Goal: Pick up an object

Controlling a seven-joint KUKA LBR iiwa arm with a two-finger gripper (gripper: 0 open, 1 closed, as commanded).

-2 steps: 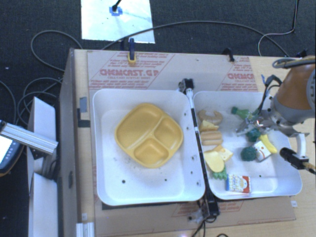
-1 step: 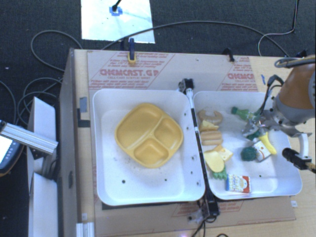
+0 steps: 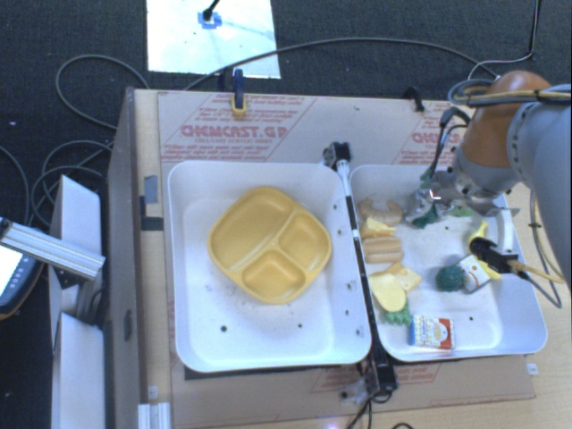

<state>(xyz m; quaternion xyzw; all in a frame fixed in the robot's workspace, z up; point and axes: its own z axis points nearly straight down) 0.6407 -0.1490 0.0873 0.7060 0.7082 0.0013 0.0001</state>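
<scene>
Presently: pincer [image 3: 427, 202] lowered into far part of right bin [image 3: 527, 329]; finger state cannot be told, tips blurred among clutter. Nearest candidate, pale food piece [image 3: 382, 211], lies just left of pincer. Sausage-like piece [image 3: 380, 250] lies nearer and left, long axis left-right. Green broccoli [image 3: 450, 278] set nearer, slightly right. Yellow divided plate [image 3: 270, 242] held in left bin [image 3: 192, 347], well apart.

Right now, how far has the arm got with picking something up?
Done so far: the arm has reached into the right bin, and its gripper sits low near the bin's back edge. In hand: nothing that I can make out between its fingers. Left: the actual grab and lift. The toy food, such as the broccoli and the small carton, lies on the bin floor. The yellow tray sits in the left bin.
</scene>
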